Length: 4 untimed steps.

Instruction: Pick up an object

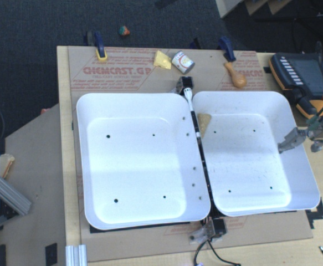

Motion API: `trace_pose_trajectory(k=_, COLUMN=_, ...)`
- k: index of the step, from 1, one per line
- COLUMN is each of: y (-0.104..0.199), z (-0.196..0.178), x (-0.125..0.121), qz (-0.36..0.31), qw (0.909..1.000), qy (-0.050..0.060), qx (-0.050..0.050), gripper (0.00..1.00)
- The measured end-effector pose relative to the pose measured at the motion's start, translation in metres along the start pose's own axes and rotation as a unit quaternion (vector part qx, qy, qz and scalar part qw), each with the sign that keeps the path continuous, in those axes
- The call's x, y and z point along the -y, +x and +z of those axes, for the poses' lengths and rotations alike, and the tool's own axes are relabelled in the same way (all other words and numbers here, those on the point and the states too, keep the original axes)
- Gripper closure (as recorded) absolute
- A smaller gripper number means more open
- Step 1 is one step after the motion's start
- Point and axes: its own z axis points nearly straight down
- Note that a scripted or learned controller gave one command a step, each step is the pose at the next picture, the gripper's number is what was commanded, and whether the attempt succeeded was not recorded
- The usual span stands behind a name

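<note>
A small tan object lies in the right bin, tucked into its far left corner against the wall. At the view's right edge, part of my gripper reaches over the right bin's right rim as a grey piece pointing down and left. It is well apart from the tan object, and nothing shows in it. The rest of the arm is cut off by the frame's edge.
The left bin adjoins the right one. Behind the bins on the bench lie a yellow piece, a small white and grey item and a wooden-handled tool. Blue clamps hold the board. A control pendant sits far right.
</note>
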Motion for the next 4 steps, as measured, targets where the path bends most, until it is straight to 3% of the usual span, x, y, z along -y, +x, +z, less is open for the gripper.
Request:
trace_pose_trajectory(k=1, y=0.0, z=-0.011, x=-0.001, qz=-0.001, qw=1.0, qy=-0.002, qx=0.001, gripper=1.0)
trace_pose_trajectory(k=2, y=0.101, z=-0.121, x=-0.002, qz=-0.006, qw=1.0, qy=-0.007, qx=0.0, gripper=1.0)
trace_pose_trajectory(k=3, y=0.137, z=-0.005, x=0.007, qz=-0.002, qw=1.0, qy=0.007, qx=-0.002, gripper=1.0)
trace_pose_trajectory(k=4, y=0.072, z=-0.143, x=0.004, qz=0.003, qw=1.0, qy=-0.009, qx=0.003, gripper=1.0)
